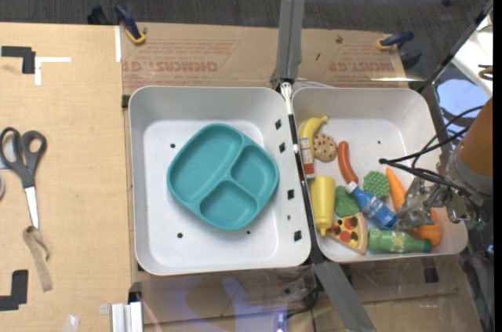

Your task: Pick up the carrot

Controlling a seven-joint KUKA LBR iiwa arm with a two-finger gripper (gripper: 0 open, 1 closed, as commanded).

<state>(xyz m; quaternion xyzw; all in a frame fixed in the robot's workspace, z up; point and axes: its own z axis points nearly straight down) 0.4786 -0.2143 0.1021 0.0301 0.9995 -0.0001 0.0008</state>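
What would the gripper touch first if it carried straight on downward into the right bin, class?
Probably the carrot, or the blue bottle beside it: the gripper hangs just above both, and depth is hard to judge from this slanted view.

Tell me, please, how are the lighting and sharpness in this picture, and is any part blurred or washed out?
Camera view: even, soft light with faint shadows; the teal divided plate and the scissors look sharp; the gripper over the carrot is slightly smeared; at the right edge a bright window-like patch is washed out.
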